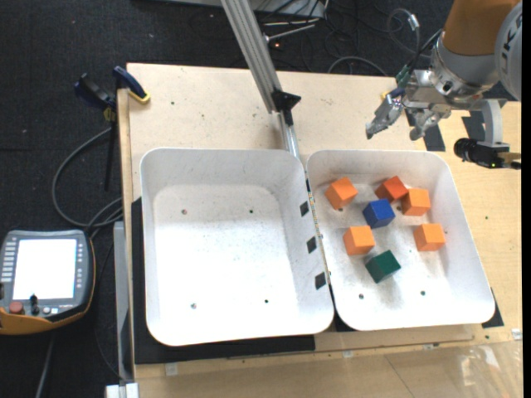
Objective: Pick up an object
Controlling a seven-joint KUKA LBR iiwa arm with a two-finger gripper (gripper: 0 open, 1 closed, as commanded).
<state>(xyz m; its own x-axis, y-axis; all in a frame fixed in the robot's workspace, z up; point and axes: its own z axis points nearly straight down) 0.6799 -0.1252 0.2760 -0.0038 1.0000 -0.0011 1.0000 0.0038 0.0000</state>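
Gripper: the gripper (404, 118) hangs above the bare wooden surface (207, 110), just beyond the far rim of the right bin (465, 259); its fingers look spread apart, with nothing between them.
Arm: the grey arm with its orange band (473, 23) enters from the upper right of the camera view.
Candidates: seven small blocks lie in the right bin, five orange, one blue, one green.
Nearest blocks: the orange block (341, 193) by the bin's left wall and the reddish-orange block (392, 189) are closest to the gripper.
Cluster: the reddish-orange block, another orange block (416, 201) and the blue block (378, 213) sit touching or nearly so, which I judge makes a clean grasp harder there.
Loose blocks: the orange block (359, 240), the green block (382, 265) and the orange block (430, 236) stand further toward the camera.
Key relation: every block lies toward the camera and below the gripper, so the coming move likely calls for a travel over the far rim and then a descent.
Best target, as a judgement: the lone orange block by the left wall, since it has free space on most sides.
Left bin: the left bin (158, 222) holds no blocks.
Progress: nothing lifted yet.
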